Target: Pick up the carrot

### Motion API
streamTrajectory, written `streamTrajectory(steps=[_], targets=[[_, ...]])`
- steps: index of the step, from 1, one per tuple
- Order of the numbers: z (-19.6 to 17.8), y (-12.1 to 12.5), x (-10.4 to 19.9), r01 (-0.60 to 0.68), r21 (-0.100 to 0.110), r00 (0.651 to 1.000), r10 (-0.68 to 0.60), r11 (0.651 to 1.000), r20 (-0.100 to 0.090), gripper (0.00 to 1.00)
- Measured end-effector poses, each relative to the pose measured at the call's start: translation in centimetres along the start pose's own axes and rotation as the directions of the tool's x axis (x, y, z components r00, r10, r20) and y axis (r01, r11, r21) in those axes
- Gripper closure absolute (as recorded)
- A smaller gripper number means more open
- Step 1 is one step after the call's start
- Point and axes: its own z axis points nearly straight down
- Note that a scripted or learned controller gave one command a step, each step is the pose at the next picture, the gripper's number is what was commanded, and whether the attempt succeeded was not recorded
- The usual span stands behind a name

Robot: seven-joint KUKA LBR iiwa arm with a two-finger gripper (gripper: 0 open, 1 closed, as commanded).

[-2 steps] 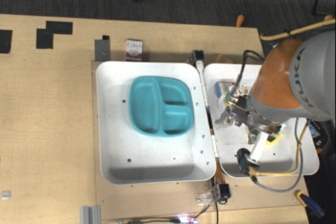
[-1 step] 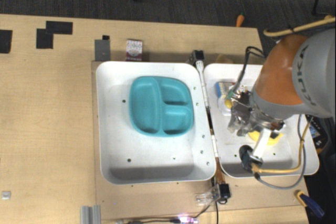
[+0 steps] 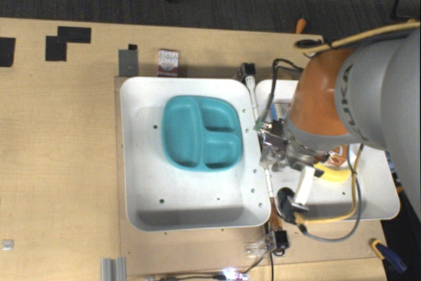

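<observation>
My arm's grey wrist with its orange band (image 3: 322,99) hangs over the left part of the right bin (image 3: 378,207) and hides much of it. The gripper (image 3: 293,161) points down into that bin close to its left wall, under the wrist hardware. Just right of the wrist an orange-brown sliver (image 3: 339,156) peeks out; it may be the carrot, mostly hidden. A yellow object (image 3: 335,174) lies just below that sliver on the bin floor.
The left bin (image 3: 141,207) holds a teal divided plate (image 3: 200,131). A small patterned box (image 3: 168,62) and a grey block (image 3: 128,61) stand behind it. Cables (image 3: 329,224) loop over the right bin's front edge.
</observation>
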Motion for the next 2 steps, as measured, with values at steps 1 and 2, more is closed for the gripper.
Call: streamTrajectory(steps=[1,2], targets=[[-5.3,0.8,-1.9,0.103,-0.007,0.995,-0.103,0.995,0.001,1.0],[-20.3,5.9,-8.8,0.417,-0.015,0.909,-0.417,0.909,0.008,1.0]])
